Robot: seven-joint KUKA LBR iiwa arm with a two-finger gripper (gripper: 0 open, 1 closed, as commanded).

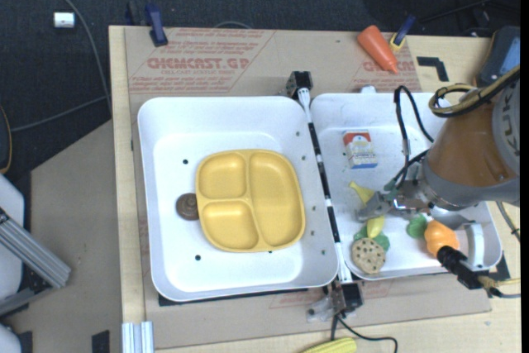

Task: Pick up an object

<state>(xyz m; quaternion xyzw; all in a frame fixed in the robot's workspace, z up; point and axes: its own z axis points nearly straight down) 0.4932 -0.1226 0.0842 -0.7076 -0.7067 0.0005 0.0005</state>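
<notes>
Currently: gripper low in right bin, among toy food

The gripper (pixel 382 207) sits low in the right bin (pixel 335 113), at the end of the grey arm (pixel 475 157) with its orange band. Whether the jaws are open or shut cannot be told, nor whether anything is held.

Touching or just under the jaws lies a small yellow, smooth, wedge-shaped piece (pixel 362 193), with a yellow-green piece (pixel 376 226) just below them. A round, speckled cookie (pixel 369 254) lies nearer the bin's front edge. A glossy orange carrot-shaped toy (pixel 440 237) and a green piece (pixel 416 225) lie to the arm side. A small red-and-white carton (pixel 360 150) lies beyond the jaws, with open floor around it.

The left bin (pixel 157 178) holds a moulded yellow three-compartment tray (pixel 248 201), with a brown disc (pixel 187 206) at its far edge.
</notes>
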